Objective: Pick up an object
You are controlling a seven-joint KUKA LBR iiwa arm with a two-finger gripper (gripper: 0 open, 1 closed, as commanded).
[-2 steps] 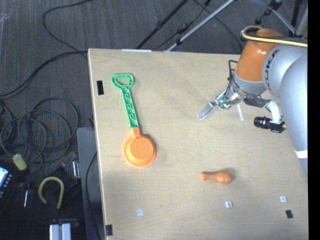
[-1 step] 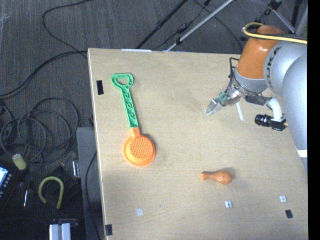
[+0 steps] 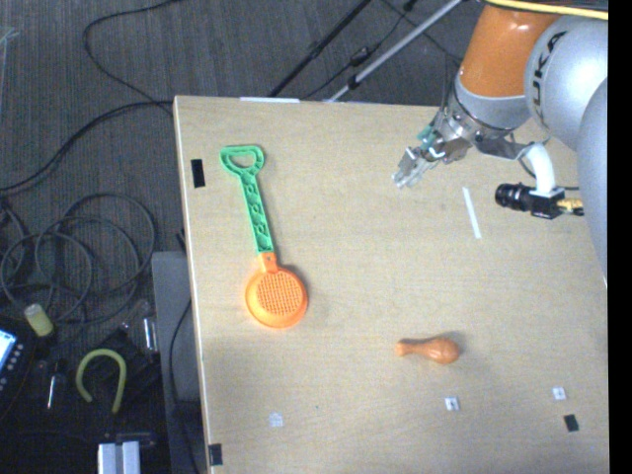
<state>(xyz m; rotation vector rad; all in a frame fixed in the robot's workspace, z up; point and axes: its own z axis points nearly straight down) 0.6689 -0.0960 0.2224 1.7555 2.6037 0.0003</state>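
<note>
A toy sieve lies on the left part of the tan bench surface [image 3: 395,265], with a green handle [image 3: 255,205] and a round orange mesh head [image 3: 276,297]. A small orange pear-shaped object [image 3: 432,349] lies lower, toward the middle right. My gripper [image 3: 409,169] hangs over the upper right of the surface, pointing down and to the left. It is well apart from both toys, and nothing shows in it. The grey arm with its orange band [image 3: 509,47] comes in from the top right.
A thin white stick [image 3: 472,212] lies just right of and below the gripper. A black cylinder [image 3: 528,198] juts from the arm at the right. Cables and a floor clutter [image 3: 89,265] lie beyond the bench's left edge.
</note>
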